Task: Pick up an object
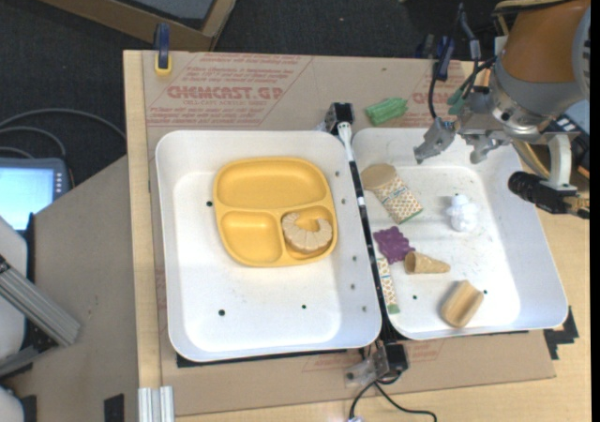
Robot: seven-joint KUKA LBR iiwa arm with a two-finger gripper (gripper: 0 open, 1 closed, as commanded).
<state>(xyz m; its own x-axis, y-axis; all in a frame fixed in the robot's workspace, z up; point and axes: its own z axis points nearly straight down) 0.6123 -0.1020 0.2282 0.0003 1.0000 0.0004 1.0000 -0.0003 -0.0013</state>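
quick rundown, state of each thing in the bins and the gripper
gripper: open, above right bin's far edge, holding nothing
yellow tray: flat in left bin
round toy: in tray's lower right compartment
purple toy: lying in right bin
cone: on its side
white toy: resting, untouched

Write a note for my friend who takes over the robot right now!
Gripper: fingers spread open, nothing between them, above the far edge of the right bin.
Right bin holds a white crumpled ball, purple toy, cone, tan block and patterned packet.
Left bin holds a yellow divided plate with a round biscuit-like piece.
Done: nothing picked yet.
Left: lower, grasp, lift.
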